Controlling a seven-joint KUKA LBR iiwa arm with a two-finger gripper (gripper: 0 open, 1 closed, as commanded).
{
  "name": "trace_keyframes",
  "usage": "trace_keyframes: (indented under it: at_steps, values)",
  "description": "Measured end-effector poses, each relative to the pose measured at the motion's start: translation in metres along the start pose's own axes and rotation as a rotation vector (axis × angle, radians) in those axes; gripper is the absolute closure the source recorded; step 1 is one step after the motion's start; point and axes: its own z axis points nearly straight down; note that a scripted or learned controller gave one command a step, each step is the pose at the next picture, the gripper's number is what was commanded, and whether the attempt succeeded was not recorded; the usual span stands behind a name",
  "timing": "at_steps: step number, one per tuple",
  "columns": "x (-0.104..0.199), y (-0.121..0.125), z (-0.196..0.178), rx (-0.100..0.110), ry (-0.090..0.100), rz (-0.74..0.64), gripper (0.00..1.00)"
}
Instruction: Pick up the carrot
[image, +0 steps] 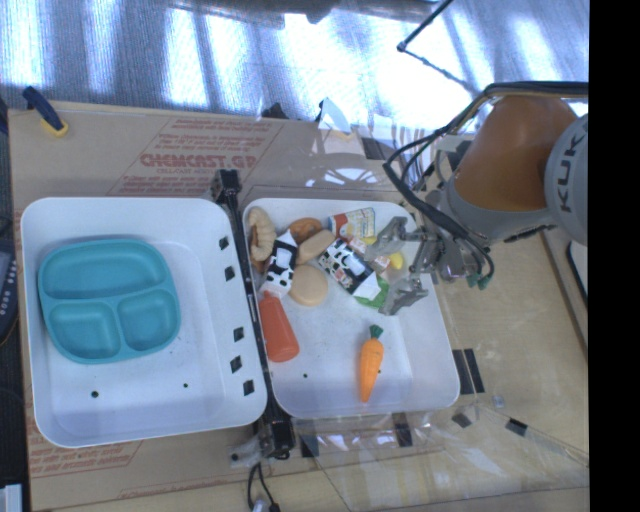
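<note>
Carrot (370, 367) lies nearest the front rim of the right bin (432, 395), orange with a green top, its leafy end pointing away from the camera and its tip toward the front wall. It touches nothing else. Left of it, along the bin's left wall, lies a red-orange bottle (278, 325). Farther back sits a cluster: a cow-patterned carton (346, 265), a second cow-patterned piece (282, 263), a tan bun (308, 286), more bread-like bits (263, 238) and a small box (354, 222). The gripper (402, 268) hangs over the back right part of this bin, beside the cluster and well apart from the carrot; its fingers stand spread, with nothing between them. The arm (510, 160) reaches in from the right. The left bin (60, 410) holds a teal divided plate (108, 298).
</note>
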Motion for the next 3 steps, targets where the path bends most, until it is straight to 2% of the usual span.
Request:
trace_keyframes:
  at_steps: [1, 2, 3]
  values:
    - [0.052, -0.007, 0.114, -0.004, 0.007, -0.031, 0.00]
    - [0.079, -0.018, 0.122, -0.002, -0.001, -0.345, 0.00]
    - [0.076, -0.015, 0.112, -0.001, -0.005, -0.357, 1.00]
